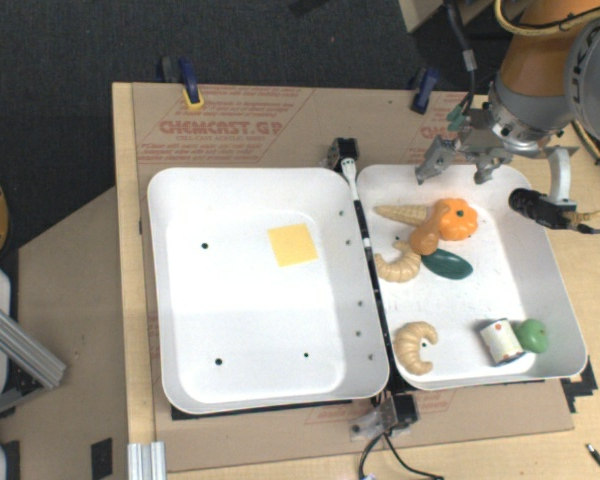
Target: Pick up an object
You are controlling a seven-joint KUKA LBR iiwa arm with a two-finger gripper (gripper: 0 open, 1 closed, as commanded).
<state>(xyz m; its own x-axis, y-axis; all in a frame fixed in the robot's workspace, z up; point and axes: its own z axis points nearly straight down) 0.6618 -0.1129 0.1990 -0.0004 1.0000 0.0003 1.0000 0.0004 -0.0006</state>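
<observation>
Two white bins sit before you on a board printed "CHEMCAST GP" [220, 126] in faded red. The left bin [180, 268] holds one flat yellow square [293, 244], at 12 o'clock of centre. In the right bin [550, 298]: a cone [405, 212], two croissants [416, 345], a green leaf shape [448, 263], an orange pumpkin [457, 220], and a white cylinder [499, 341] touching a green ball [531, 336] at 5 o'clock. Your gripper [458, 166] hangs at that bin's 12 o'clock rim, fingers spread wide, holding nothing. The arm is cut off at the picture's edge.
</observation>
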